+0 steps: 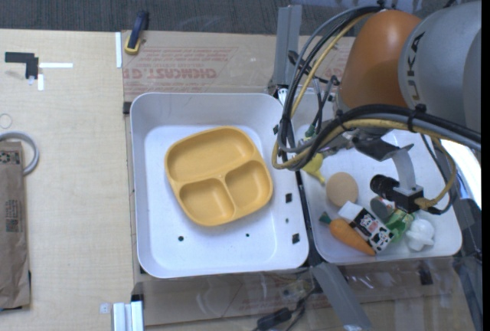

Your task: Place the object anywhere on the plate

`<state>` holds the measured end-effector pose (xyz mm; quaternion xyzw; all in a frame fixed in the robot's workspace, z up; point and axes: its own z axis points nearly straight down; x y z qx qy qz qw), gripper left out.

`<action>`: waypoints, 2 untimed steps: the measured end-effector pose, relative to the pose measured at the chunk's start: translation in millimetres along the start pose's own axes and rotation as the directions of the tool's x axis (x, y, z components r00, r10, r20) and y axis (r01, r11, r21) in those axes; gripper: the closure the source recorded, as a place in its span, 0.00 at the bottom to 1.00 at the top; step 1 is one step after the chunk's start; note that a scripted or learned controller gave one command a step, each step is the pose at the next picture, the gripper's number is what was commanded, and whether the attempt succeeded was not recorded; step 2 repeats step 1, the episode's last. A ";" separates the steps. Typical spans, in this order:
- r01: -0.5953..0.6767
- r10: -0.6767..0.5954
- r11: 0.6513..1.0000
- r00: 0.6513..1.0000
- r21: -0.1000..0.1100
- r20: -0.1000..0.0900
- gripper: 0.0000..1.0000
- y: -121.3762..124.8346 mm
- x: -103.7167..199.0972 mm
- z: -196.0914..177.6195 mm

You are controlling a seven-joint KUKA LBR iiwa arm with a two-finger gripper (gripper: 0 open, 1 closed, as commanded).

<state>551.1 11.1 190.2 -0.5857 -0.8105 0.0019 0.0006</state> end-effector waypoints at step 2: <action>0.235 -0.235 0.972 0.972 -0.001 0.000 1.00 -17.1 47.9 -0.5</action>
